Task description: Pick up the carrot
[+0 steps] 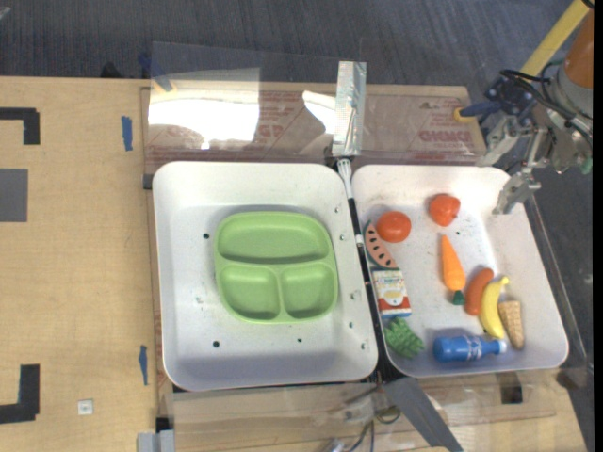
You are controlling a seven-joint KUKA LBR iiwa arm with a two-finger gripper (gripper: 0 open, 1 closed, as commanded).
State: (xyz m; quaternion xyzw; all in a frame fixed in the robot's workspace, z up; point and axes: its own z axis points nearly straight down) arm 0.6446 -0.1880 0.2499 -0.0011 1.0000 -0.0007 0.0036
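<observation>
Lying nearest, a blue bottle [468,348] is resting along the right bin's [551,342] front; the carrot [452,265] is lying mid-bin, while the gripper [514,196] is hovering open, holding nothing, over the far right corner.

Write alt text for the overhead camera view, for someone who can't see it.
An orange carrot lies in the right bin among toy foods, with the gripper above that bin's far right corner, apart from the carrot. The left bin holds a green divided tray.
</observation>
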